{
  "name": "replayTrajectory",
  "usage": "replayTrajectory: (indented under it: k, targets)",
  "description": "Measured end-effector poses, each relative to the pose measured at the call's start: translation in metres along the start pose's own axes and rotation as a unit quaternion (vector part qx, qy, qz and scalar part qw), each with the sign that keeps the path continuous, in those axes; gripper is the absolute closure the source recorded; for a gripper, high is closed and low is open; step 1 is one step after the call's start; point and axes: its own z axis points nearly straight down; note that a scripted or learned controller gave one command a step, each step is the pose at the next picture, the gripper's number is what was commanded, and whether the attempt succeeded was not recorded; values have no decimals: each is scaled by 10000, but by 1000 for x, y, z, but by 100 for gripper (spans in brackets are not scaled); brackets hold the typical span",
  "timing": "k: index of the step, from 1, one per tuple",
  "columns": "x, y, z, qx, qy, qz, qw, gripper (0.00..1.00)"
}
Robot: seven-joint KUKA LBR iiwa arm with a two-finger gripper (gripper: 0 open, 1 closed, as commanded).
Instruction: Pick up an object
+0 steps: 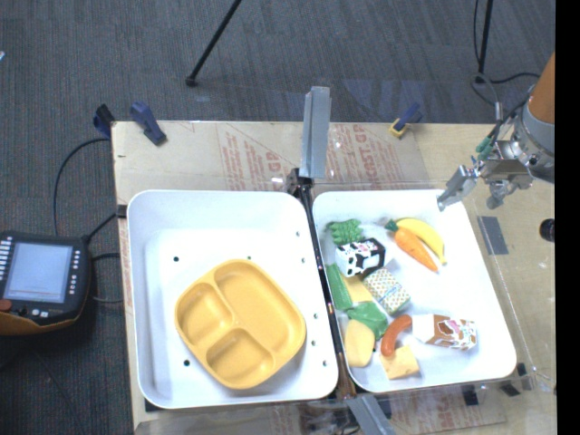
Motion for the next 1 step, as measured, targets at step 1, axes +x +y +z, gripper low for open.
replayTrajectory:
  k: [1]
  targets:
    - [-21,-2,-74,-14,-7,2337,9723,0]
